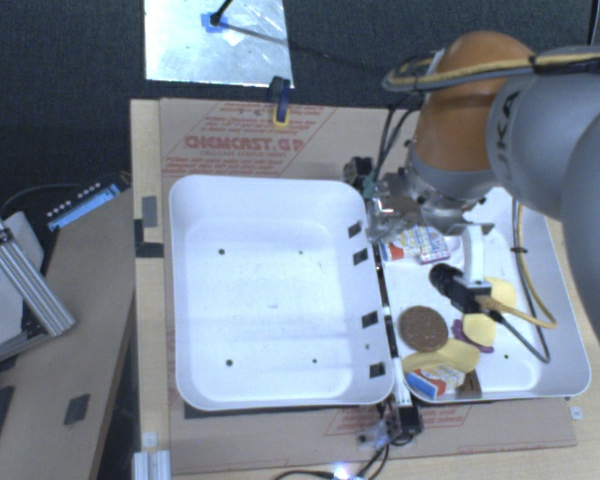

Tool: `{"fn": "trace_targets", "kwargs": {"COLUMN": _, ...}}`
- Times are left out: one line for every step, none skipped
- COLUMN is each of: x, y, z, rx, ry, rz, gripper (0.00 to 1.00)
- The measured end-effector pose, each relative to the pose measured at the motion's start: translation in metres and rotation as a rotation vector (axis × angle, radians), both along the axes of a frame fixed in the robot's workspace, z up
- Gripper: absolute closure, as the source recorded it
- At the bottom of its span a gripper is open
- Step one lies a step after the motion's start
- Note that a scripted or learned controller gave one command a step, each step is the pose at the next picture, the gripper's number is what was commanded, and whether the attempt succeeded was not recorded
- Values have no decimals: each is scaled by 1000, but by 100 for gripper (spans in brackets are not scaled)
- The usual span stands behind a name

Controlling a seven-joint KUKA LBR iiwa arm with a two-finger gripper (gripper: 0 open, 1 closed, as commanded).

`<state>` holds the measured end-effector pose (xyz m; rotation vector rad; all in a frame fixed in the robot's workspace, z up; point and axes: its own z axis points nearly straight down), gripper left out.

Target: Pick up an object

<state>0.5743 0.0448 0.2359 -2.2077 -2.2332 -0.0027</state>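
gripper [398, 223] low over patterned packet [422, 244], rt bin [545, 360].

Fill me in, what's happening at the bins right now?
The arm is reaching over the right bin, with its gripper down near the far corner by the divider, next to a red, white and blue packet. A brown disc, a purple piece and a yellow piece lie nearer the front. Whether anything is gripped can't be told from this view.
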Motion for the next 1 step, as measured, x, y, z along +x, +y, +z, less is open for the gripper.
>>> {"fn": "trace_targets", "kwargs": {"x": 16, "y": -29, "z": 77, "rx": -3, "ry": -9, "rz": -11, "gripper": 100}}
